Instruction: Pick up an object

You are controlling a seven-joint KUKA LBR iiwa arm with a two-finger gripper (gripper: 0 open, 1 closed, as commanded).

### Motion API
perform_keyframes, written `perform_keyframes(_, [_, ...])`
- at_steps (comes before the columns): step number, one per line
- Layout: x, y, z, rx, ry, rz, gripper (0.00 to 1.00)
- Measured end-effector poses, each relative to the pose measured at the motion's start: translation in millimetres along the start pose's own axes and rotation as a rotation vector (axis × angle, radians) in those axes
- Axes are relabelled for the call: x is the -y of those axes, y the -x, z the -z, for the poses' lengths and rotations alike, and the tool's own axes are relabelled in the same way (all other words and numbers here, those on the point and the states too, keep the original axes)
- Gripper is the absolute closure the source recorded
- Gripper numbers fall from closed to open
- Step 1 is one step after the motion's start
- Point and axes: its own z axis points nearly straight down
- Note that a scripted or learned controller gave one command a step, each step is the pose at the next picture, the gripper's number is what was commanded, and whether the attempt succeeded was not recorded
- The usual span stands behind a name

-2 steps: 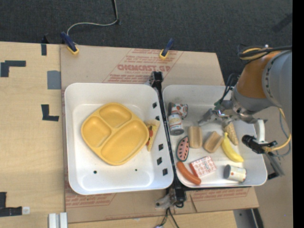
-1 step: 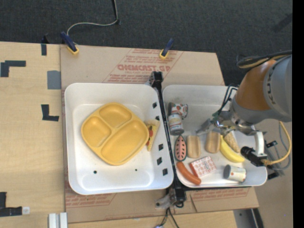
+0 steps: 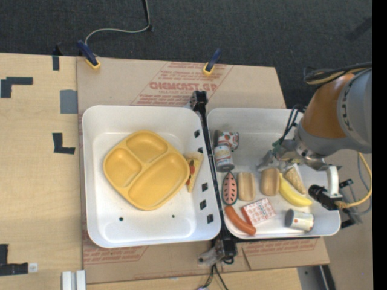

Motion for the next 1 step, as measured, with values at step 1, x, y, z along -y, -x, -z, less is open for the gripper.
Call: perform_keyframes(1, [43.2, -45.8, 95.1, -0.007, -0.009, 0.003, 1.00])
